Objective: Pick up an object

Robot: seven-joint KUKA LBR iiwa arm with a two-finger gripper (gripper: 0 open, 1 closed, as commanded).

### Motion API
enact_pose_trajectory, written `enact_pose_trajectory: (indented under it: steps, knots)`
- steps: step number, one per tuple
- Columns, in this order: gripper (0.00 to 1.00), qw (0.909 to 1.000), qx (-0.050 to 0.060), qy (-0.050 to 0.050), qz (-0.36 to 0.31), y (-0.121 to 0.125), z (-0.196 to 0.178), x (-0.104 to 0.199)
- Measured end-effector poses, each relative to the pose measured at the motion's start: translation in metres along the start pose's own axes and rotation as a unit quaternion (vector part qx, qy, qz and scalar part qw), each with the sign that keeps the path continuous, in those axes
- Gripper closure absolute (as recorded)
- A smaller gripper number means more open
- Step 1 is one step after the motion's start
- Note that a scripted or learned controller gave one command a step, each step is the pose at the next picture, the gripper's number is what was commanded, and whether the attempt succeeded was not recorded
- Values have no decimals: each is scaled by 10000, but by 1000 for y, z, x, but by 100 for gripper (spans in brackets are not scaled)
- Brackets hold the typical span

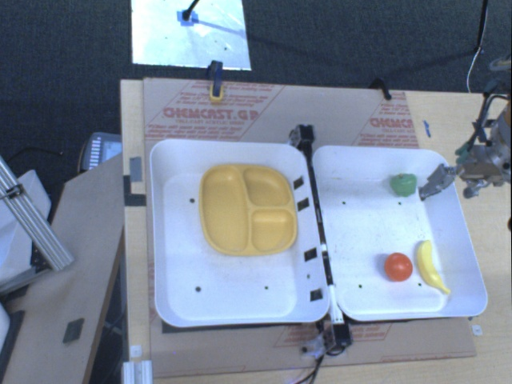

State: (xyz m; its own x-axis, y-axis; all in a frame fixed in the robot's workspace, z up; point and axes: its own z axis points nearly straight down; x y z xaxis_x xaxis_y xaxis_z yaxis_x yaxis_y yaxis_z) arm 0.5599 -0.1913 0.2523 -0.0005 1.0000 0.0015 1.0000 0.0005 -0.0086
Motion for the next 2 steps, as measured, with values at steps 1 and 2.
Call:
enact_pose_trajectory:
  steps: [1,2]
  knots:
    - [0,10000,-50,-11,-15,2,-6,1]
    - [0,10000,-30,-3,-11,3,51,10]
